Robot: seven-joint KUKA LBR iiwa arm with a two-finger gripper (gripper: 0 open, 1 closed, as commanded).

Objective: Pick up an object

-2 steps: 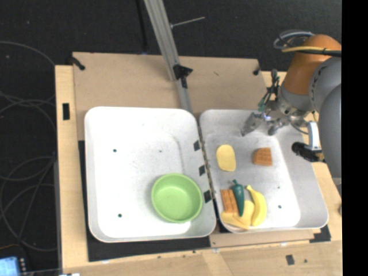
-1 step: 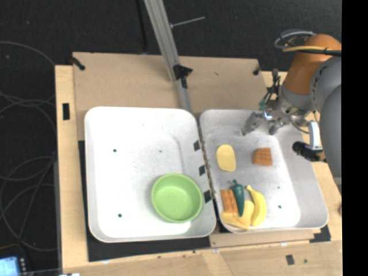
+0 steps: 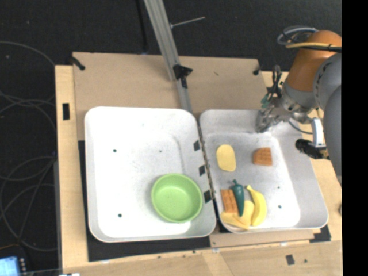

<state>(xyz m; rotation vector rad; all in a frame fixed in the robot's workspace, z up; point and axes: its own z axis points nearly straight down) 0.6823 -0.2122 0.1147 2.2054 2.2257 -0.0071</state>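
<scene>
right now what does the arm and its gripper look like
The arm has a grey rounded body with an orange band above the wrist and a thin looped cable arching over the top. The gripper is a small metallic grey assembly with thin wires and a bit of green near its mount. A black fitting sits on the arm's lower side.

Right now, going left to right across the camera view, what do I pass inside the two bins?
Green bowl in the left bin → yellow oval piece in the right bin → orange-brown block. The gripper hangs above that bin's far edge. The pile with the banana overlaps, so I leave it out.
</scene>
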